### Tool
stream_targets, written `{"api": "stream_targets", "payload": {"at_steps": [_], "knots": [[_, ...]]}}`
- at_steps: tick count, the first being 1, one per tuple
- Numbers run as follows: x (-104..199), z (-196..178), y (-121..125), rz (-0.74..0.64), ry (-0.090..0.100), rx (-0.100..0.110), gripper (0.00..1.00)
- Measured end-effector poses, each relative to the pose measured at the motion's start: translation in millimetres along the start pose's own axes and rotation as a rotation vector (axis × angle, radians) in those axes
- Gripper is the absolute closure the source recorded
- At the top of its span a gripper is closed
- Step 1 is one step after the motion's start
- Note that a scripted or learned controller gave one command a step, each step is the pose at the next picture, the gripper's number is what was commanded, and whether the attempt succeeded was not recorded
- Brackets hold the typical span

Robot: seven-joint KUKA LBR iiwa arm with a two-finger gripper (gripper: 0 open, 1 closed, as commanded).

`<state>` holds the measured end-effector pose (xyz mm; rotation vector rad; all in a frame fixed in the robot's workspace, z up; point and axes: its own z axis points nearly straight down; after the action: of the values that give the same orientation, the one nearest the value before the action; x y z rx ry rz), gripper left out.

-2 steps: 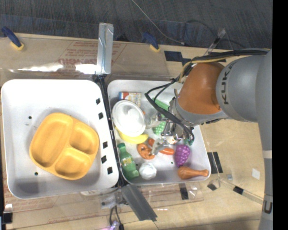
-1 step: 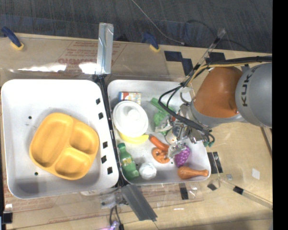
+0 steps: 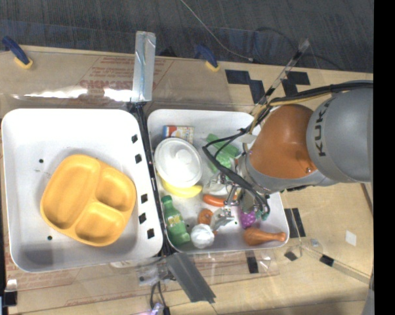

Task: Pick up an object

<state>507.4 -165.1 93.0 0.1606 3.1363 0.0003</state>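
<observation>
Pincer (image 3: pixel 231 210) low in right bin (image 3: pixel 263 120), grip state cannot tell | crowded by carrot (image 3: pixel 212 201), purple piece (image 3: pixel 249 218) | single out one object before you close.

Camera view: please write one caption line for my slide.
KUKA arm lowers its pincer into the cluttered right bin; yellow tray lies left.

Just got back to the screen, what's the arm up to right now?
The grey KUKA arm with the orange band is reaching down into the right-hand white bin, and its hand sits low among the clutter there: a white bowl, a green plastic bottle, a purple toy and a brown drumstick-shaped toy. Nothing looks lifted yet. The yellow divided plate lies alone in the left-hand white bin.
</observation>
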Motion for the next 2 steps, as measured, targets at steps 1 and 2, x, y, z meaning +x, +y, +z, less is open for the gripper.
{"api": "stream_targets", "payload": {"at_steps": [1,2], "knots": [[0.0,0.0,0.0,0.0,0.0,0.0,0.0],[32.0,-2.7,37.7,0.069,-0.017,0.017,0.0]]}}
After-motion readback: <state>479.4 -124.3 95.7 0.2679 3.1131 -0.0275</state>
